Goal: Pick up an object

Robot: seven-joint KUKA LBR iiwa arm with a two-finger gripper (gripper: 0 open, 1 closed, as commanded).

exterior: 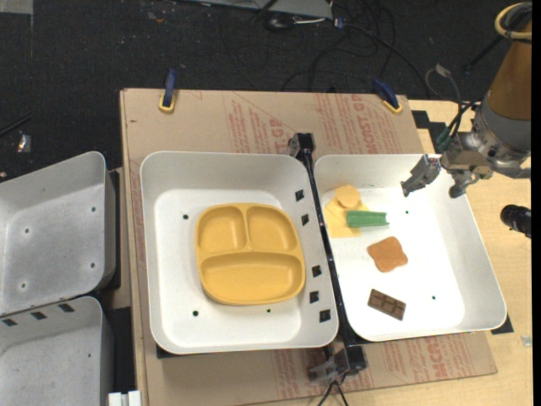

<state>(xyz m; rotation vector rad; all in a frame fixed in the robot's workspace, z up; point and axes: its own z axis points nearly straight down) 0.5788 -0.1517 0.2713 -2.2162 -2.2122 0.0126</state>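
Here the gripper [439, 178] hangs spread, pinching nothing, over the right bin's [473, 265] far edge (green piece [367, 219] nearby).

The right bin [473, 252] has open white floor along its right side and near edge, while a yellow cluster [342, 211] with a green piece [367, 219] on it, an orange slice [387, 254] and a brown bar [387, 304] crowd its left half. The tool [441, 178] hangs over that bin's far right corner, with bare floor below it. In the left bin [161, 227] a yellow divided plate [250, 254] takes up the middle, leaving a bare margin around it.
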